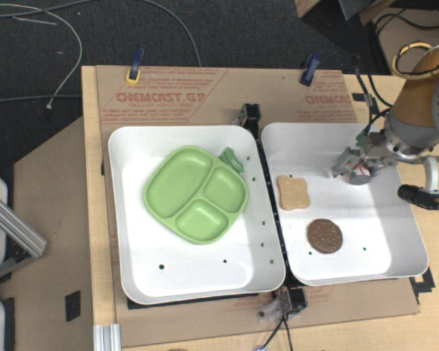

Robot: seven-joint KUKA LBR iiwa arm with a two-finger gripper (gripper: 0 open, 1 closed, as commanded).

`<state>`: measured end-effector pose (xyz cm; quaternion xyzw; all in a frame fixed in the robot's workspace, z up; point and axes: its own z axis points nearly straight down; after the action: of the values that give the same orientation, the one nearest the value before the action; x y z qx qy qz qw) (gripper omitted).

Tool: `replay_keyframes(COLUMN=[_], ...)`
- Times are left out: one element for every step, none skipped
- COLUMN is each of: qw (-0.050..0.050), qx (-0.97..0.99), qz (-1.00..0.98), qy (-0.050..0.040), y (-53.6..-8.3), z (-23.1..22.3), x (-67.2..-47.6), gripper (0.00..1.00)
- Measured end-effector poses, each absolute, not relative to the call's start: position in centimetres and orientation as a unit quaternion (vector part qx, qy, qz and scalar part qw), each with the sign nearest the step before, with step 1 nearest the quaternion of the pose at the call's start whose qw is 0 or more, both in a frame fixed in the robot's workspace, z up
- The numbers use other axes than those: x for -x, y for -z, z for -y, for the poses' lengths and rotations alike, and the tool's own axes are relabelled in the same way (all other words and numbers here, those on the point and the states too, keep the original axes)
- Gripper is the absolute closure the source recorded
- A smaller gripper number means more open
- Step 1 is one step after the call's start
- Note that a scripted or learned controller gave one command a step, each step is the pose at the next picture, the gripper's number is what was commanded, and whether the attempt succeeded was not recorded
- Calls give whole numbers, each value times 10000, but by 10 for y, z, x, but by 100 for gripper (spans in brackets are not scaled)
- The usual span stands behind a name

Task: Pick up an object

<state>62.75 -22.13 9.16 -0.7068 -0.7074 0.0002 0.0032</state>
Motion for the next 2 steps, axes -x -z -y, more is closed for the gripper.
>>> replay_keyframes(qw=[-1, -30], qx=[7064, 7066], qz=[7078, 7076], qy=[8, 15], y=[-106, -151], z=[222, 221], x=[-629, -632], gripper=[100, 100])
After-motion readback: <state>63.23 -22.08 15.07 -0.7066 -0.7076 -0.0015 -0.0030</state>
